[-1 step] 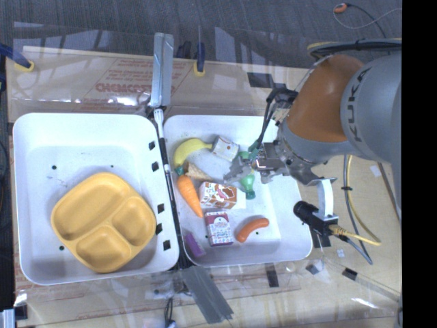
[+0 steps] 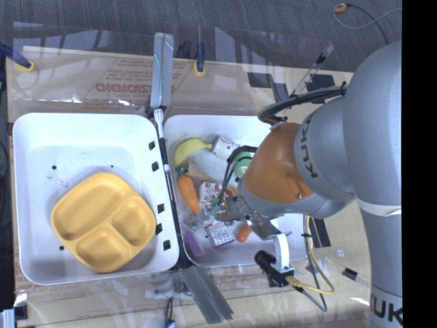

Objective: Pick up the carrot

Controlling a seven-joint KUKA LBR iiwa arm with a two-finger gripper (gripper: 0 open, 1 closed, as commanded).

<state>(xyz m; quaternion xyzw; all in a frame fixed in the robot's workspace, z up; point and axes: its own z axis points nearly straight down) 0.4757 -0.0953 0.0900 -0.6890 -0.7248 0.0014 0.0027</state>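
The carrot (image 2: 189, 193) is a short orange stick lying near the left wall of the right bin (image 2: 205, 123), pointing toward the near edge. My gripper (image 2: 221, 208) hangs low over the middle of that bin, just to the carrot's right and largely hidden under the orange wrist band (image 2: 276, 173). No part of the carrot is lifted; it rests on the bin floor.
A yellow banana (image 2: 190, 149) and a white tube (image 2: 207, 162) lie behind the carrot. A patterned packet (image 2: 220, 235), a purple item (image 2: 193, 244) and a small orange piece (image 2: 243, 234) sit nearer the front. The left bin (image 2: 41, 132) holds a yellow divided plate (image 2: 102, 221).
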